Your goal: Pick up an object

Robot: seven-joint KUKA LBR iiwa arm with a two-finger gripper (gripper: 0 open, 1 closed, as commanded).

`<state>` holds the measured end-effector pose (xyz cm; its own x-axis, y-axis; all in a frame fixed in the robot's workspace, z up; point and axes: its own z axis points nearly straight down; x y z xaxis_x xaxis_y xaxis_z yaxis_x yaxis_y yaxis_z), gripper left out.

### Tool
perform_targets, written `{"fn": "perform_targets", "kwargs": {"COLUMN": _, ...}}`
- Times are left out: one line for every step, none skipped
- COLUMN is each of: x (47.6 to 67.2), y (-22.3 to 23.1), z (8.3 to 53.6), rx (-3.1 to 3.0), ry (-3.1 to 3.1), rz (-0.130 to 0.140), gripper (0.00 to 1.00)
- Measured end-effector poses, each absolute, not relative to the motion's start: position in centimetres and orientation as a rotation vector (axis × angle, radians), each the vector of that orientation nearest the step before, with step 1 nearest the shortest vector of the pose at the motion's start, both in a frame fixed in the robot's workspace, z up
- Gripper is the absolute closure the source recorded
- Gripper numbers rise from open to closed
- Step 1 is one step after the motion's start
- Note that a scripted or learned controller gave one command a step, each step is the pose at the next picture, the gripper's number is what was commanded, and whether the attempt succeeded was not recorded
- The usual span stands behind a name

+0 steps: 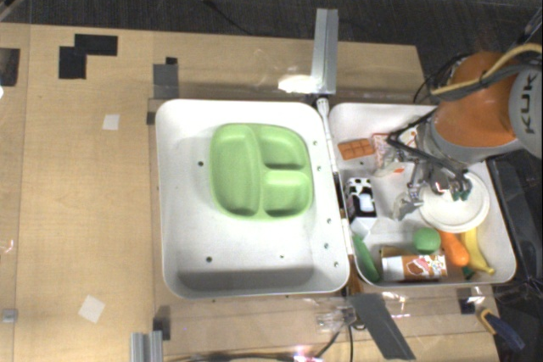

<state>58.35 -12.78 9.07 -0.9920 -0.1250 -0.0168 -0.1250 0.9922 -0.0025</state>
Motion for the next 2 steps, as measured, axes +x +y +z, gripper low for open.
{"fn": "perform_targets", "kwargs": {"x": 60.1, "y": -8.6, "z": 9.0, "rx": -0.003, "ry": 3.123, "rz": -0.004, "gripper": 0.0}}
{"fn": "perform_targets", "kwargs": {"x": 57.7, "y": -9.1, "z": 9.1, "rx": 0.271, "ry": 3.108, "rz": -0.01, "gripper": 0.0}}
